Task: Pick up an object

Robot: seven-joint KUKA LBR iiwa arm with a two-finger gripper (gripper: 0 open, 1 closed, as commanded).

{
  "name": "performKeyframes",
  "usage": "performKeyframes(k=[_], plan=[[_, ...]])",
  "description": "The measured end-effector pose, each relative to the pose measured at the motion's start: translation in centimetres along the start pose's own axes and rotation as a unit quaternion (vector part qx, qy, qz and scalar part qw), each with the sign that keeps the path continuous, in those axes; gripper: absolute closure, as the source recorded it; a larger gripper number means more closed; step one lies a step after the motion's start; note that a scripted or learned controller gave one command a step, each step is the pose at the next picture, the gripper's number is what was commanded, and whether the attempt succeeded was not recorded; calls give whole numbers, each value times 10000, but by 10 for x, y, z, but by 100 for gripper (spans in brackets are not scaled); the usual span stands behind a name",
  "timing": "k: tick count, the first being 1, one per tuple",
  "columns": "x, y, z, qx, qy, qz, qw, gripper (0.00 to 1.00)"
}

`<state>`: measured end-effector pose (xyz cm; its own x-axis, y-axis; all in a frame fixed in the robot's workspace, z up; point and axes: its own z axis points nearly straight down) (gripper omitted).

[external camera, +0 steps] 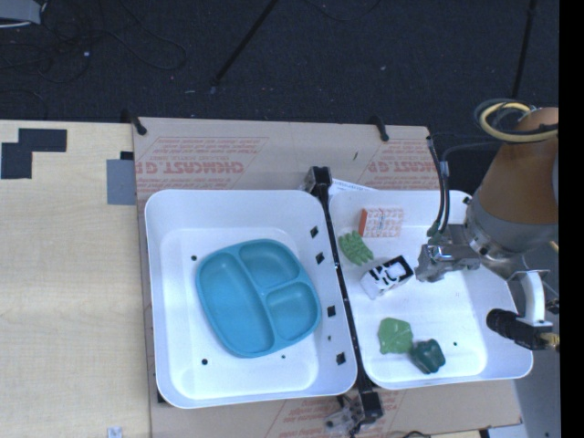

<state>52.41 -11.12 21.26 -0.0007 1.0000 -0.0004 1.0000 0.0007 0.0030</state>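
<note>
Red print runs along the cardboard sheet (239,155) under the bins, up and left of the gripper (436,265); it reads upside down and mirrored, roughly "CHEMCAST GP", repeated at the right, blurred.

A light blue plastic plate with three compartments (255,295) lies flat in the shallow white left-hand bin (173,217), turned at a slant to the bin's walls. The bin sits on a brown cardboard sheet with red printing (228,158), which lies on the pale wooden counter (64,290). A grey square patch (119,181) and a black stepped patch (32,149) mark the counter's far edge. Beyond it, black cables (119,26) trail over the dark floor (301,71).
</note>
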Motion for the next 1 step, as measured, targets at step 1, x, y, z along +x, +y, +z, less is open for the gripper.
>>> performKeyframes(k=[1], plan=[[-1,1,-30,12,1,1,10000,100]])
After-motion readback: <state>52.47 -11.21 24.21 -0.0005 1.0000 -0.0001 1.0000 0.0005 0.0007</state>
